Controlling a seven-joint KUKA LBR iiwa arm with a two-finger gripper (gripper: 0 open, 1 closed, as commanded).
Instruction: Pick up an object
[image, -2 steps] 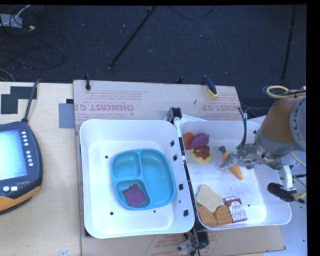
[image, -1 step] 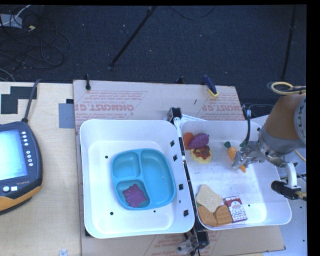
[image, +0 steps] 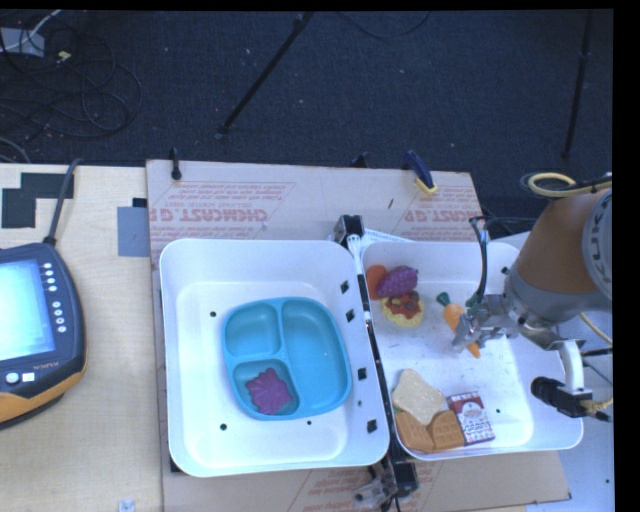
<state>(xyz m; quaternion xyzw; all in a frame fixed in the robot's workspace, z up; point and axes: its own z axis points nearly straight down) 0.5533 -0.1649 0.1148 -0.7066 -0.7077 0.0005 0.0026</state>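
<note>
The right bin (image: 520, 420) holds several toy foods. A purple grape bunch (image: 398, 280) lies on a yellow and red piece (image: 403, 311), with an orange-red piece (image: 376, 281) at their left. A small green bit (image: 442, 298) and an orange carrot piece (image: 455, 314) lie mid-bin. A bread slice (image: 419, 396), crackers (image: 432, 432) and a small red carton (image: 472, 417) sit at the front. My gripper (image: 470, 338) is low in the right bin, just right of the carrot piece, with another orange bit at its tips.
The left bin (image: 190, 300) carries a blue divided plate (image: 318, 345) with a purple item (image: 267, 389) in its front compartment. A teach pendant (image: 30, 320) lies on the bench at far left. A blue clamp (image: 421, 172) grips the cardboard's back edge.
</note>
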